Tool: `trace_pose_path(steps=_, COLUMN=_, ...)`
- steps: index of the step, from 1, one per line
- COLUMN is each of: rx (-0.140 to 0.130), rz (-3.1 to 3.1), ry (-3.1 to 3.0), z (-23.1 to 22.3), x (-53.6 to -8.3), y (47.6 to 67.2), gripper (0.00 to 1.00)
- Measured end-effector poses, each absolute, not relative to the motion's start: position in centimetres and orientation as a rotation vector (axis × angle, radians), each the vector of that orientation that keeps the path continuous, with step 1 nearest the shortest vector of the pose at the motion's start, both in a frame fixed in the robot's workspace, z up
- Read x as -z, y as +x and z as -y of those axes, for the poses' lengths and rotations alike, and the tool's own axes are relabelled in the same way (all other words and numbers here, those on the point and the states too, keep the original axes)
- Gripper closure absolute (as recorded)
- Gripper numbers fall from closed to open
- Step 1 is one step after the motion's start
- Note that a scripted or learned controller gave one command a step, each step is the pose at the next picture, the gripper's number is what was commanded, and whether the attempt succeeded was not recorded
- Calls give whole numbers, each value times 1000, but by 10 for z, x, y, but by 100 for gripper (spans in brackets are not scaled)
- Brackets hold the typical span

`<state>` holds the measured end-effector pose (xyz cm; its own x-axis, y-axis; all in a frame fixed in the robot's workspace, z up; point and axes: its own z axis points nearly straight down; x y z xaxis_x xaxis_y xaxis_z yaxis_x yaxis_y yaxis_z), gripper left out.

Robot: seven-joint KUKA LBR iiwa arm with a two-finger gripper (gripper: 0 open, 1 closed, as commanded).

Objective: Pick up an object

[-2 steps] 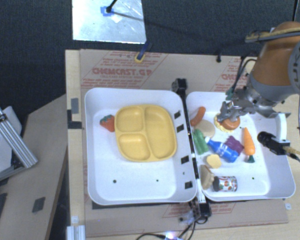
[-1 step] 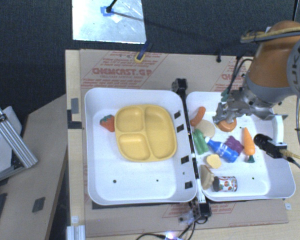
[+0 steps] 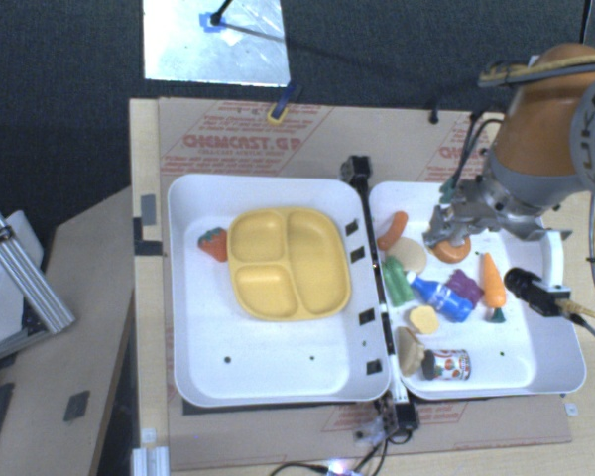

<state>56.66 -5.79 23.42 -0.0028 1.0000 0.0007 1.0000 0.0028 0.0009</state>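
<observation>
The arm reaches in from the right and its gripper hangs low over the far part of the right-hand bin, right above a small round orange piece. From where I stand the fingers are lost in the grey of the wrist, so I cannot tell whether they are spread or closed, nor whether they touch the orange piece at all.

The bin beneath is crowded. Just left of the gripper lie a sausage-like red piece and a pale round one; nearer are a green piece, a blue bottle, a purple lump, a carrot, and a small can at the near side. The left bin carries a yellow divided plate with a strawberry beside it.

This looks like the reach-and-descend step, nothing lifted yet. The next move probably calls for closing squarely on the orange piece without nudging its neighbours, then a straight lift.
</observation>
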Motion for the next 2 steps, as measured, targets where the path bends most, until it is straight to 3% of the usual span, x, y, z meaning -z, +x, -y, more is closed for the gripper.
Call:
trace_pose_path(steps=1, rx=0, rz=-2223, ry=2220, z=54, x=-214, y=565, gripper=100)
trace_pose_path(steps=2, rx=-3, rz=-2225, ry=2215, z=54, x=-234, y=570, gripper=100)
